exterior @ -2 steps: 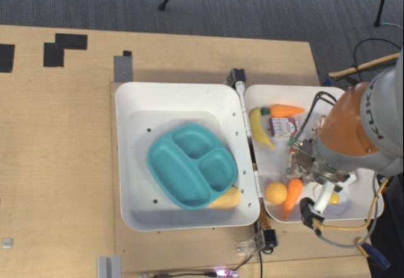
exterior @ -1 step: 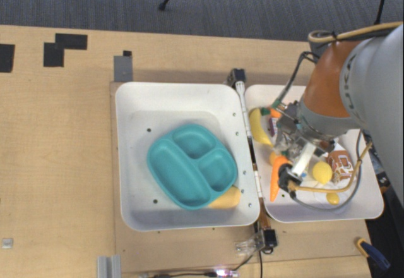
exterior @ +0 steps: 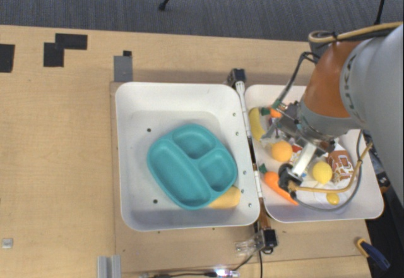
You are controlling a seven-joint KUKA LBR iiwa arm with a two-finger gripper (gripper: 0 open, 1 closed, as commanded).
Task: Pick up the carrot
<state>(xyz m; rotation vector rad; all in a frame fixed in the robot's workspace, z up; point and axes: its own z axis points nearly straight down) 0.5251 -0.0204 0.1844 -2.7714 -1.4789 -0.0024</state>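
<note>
The carrot (exterior: 276, 182) is orange with a small green end and lies at the near left of the right bin (exterior: 363, 207), close to the wall between the bins. My gripper (exterior: 285, 132) hangs low over the middle of that bin, a little behind the carrot and above an orange fruit (exterior: 281, 151). The wrist and the grey arm cover much of the bin's right half. Nothing shows between the gripper and the carrot.
The right bin also holds a banana (exterior: 254, 124) by its left wall, a lemon (exterior: 322, 172) and a brown and red item (exterior: 341, 166). In the left bin (exterior: 136, 119) lies a teal divided plate (exterior: 191, 165) with a yellow piece (exterior: 225, 198) at its near corner.
</note>
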